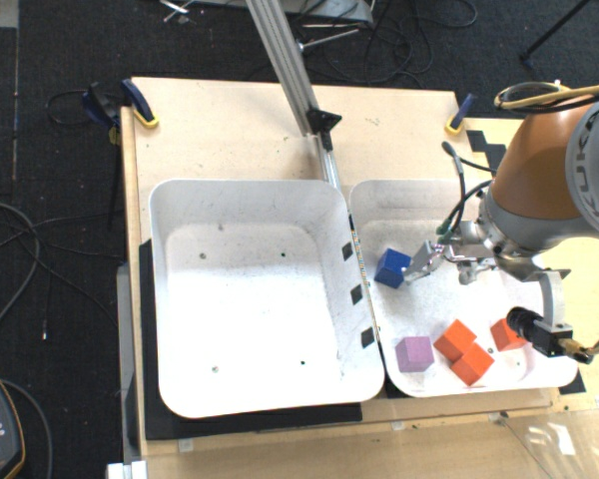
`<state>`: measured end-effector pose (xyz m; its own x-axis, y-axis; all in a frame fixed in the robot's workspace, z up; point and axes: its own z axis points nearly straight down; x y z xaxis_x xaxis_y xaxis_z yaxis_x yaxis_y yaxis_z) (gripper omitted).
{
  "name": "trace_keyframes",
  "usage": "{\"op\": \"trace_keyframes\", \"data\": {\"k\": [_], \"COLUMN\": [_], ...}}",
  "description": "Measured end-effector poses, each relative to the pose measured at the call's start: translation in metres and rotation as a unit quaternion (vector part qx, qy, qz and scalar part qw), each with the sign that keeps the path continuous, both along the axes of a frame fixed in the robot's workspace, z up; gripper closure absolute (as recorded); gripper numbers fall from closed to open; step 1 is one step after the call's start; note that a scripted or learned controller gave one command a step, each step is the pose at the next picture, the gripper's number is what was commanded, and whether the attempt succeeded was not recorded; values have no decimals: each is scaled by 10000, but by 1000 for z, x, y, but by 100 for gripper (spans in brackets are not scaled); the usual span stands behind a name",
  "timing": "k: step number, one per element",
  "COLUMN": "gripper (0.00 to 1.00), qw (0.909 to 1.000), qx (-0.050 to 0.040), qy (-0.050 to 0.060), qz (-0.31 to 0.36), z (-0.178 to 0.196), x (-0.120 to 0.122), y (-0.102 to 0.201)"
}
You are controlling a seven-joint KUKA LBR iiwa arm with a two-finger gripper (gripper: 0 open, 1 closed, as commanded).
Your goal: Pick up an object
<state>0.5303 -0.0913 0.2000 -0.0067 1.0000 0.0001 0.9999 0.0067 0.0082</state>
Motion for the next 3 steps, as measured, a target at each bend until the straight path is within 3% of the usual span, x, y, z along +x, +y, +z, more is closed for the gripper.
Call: {"op": "trace_keyframes", "data": {"k": [1, 2, 3], "gripper": [0, 0, 100], "qw": [10000, 10000, 10000], "qx": [-11, 1, -16], "qy": [41, 13, 28], "qz": [-44, -1, -7], "z": [-107, -104, -94], "x": [36, 139, 137], "y": [-45, -7, -9]}}
